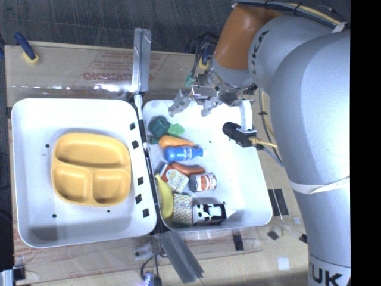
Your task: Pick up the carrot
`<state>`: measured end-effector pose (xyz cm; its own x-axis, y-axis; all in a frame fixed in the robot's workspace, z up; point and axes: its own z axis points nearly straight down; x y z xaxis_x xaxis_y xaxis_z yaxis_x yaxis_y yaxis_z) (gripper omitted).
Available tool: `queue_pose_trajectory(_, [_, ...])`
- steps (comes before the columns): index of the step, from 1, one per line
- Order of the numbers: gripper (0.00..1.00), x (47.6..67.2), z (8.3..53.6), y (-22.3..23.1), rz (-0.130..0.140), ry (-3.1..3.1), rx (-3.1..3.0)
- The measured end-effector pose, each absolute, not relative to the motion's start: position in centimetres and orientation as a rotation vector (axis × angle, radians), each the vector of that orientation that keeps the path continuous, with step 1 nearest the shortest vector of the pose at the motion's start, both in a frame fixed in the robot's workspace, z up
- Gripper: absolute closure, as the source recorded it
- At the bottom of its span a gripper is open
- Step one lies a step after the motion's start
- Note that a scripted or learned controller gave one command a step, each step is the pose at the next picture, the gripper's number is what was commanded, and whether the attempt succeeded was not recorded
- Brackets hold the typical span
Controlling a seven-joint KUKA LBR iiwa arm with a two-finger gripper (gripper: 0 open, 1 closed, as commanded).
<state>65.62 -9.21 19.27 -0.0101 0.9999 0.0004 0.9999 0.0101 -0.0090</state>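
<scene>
Here my claw [193,103] hovers spread and empty just beyond the carrot [176,141]; I judge I'm approaching, descent next.

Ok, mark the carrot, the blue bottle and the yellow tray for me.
carrot [176,141]: camera view, middle of its orange body.
blue bottle [182,154]: camera view, centre of its side.
yellow tray [91,167]: camera view, divider between its compartments.
</scene>
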Motion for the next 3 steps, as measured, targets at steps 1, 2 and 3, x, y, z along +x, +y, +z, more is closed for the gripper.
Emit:
queue_pose_trajectory(1, [0.00,63.2,8.9,-10.0,0.004,-2.636,-1.700])
queue_pose_trajectory(2, [1.00,63.2,9.5,-10.1,0.008,-2.637,-1.693])
queue_pose_trajectory(3, [1.00,64.9,19.8,-6.2,0.004,-2.675,-1.641])
